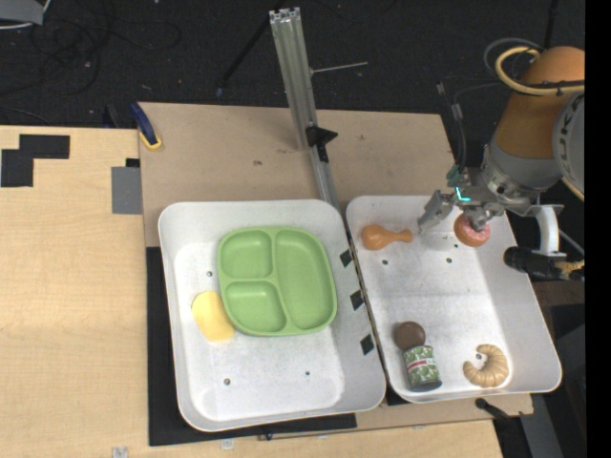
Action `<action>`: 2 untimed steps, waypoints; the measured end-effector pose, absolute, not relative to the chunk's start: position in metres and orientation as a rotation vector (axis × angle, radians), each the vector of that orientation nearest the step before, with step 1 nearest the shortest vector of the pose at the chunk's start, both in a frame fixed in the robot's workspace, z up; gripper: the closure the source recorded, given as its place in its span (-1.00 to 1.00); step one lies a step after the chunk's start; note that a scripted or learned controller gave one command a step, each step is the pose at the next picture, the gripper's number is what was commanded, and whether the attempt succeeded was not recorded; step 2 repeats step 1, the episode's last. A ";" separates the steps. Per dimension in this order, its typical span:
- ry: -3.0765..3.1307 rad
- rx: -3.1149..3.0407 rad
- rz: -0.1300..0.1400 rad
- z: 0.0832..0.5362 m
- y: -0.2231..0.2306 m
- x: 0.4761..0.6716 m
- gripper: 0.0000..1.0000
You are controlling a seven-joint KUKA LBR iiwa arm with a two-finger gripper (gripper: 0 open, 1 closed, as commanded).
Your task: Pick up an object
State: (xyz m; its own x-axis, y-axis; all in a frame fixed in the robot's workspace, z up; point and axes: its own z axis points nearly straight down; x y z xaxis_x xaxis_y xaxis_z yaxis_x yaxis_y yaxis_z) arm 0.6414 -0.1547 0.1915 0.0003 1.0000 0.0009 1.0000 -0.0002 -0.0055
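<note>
My gripper (455,216) hangs over the far edge of the right bin (449,284), and its fingers look spread open. A small red round object (473,230) lies right under the right finger, touching or nearly touching it, not clamped between the two. An orange drumstick-shaped toy (385,237) lies just left of the gripper. Toward the bin's near edge sit a brown round piece (410,334), a green can (421,366) and a tan croissant (488,364).
The left bin (258,370) holds a green divided plate (277,281) with a yellow lemon-like object (212,315) at its left. A metal post (301,103) rises behind the gap between the bins. Black clips (355,299) sit on the shared rim.
</note>
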 end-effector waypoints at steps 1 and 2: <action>-2.220 -2.220 0.002 0.193 -0.155 0.642 -1.00; -2.220 -2.220 0.002 0.193 -0.155 0.642 -1.00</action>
